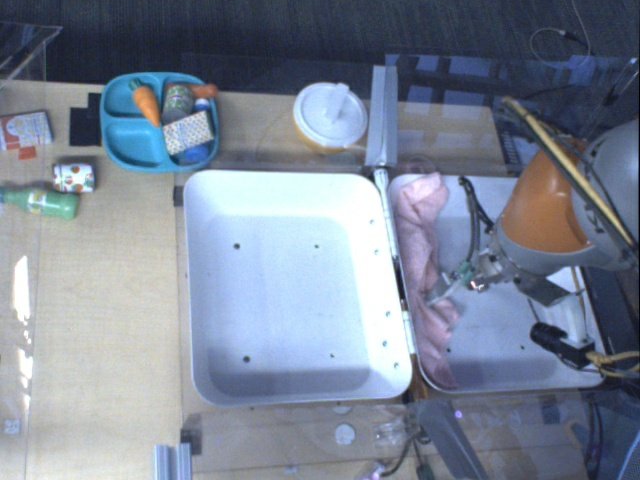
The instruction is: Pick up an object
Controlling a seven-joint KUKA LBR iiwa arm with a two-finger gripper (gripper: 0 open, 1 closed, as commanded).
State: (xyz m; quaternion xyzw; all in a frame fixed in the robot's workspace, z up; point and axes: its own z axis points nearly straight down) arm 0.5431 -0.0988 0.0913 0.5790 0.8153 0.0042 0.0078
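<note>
Reaching low into the right bin (520,373), gripper (447,290) sits at the pink cloth (420,258) along the bin's left wall, finger state undeterminable; judged approach-to-grasp, next requiring closure on fabric, then lift

Pink cloth (424,258): soft, crumpled, bunched into a long strip. Lies flat inside the right bin (520,368), stretched along the bin's left wall from its far corner down toward the near end.

Arm (590,203) hides part of right bin (500,368); fingers — too small to tell.
</note>
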